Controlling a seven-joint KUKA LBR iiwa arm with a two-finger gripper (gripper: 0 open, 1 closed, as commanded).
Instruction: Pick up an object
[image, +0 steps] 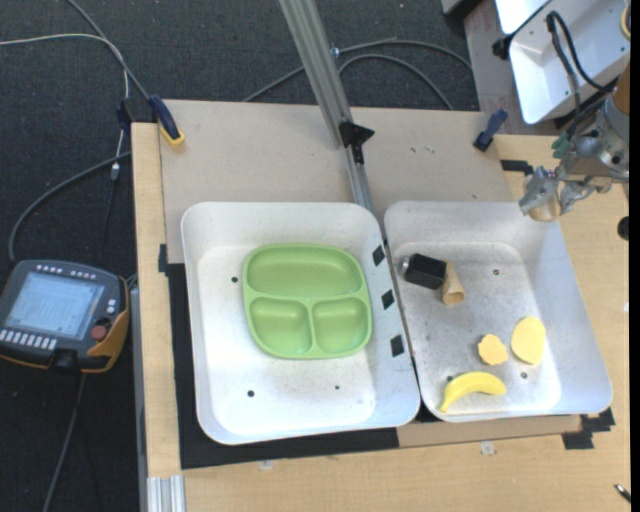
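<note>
My gripper (556, 195) hangs over the far right corner of the right bin (560, 395). A small tan thing (541, 209) shows at its lower left end; whether it is gripped I cannot tell. In the right bin lie a black block (425, 270) with a tan cylinder (453, 286) touching it, a yellow banana (473, 387) near the front, and two yellow pieces, one round (492, 350) and one oval (529, 340). All of these lie well in front of and to the left of the gripper.
The left bin (215, 400) holds a green divided plate (305, 300). A metal post (325, 75) slants down to the gap between the bins. A pendant (60, 315) lies on the floor at left. Blue clamps (165, 120) (490, 128) grip the board's far edge.
</note>
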